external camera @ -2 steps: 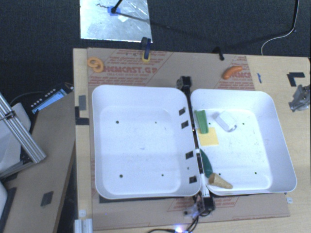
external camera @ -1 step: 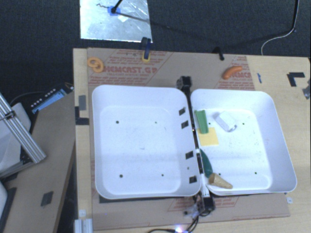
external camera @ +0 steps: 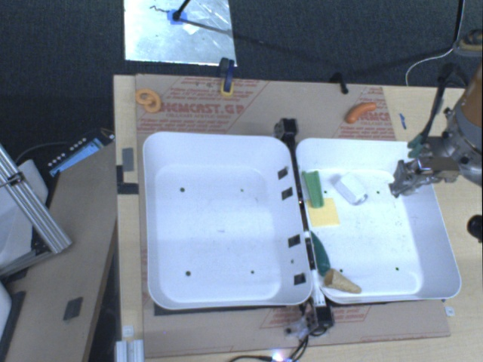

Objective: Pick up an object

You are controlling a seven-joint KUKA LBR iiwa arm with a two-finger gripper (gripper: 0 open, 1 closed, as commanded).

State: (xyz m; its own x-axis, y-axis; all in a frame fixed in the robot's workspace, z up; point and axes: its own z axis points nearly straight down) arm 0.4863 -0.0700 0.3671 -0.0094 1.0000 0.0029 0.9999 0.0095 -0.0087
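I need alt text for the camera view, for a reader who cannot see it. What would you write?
A grey robot arm reaches from the right, its tool over the right white bin, which holds a green block, yellow square, small white object, dark green item and tan wedge. The left white bin sits beside it.

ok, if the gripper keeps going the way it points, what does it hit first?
Likely the small white object: the gripper points left across the right bin, and that lies nearest in line. Height is unclear, so it may pass above.
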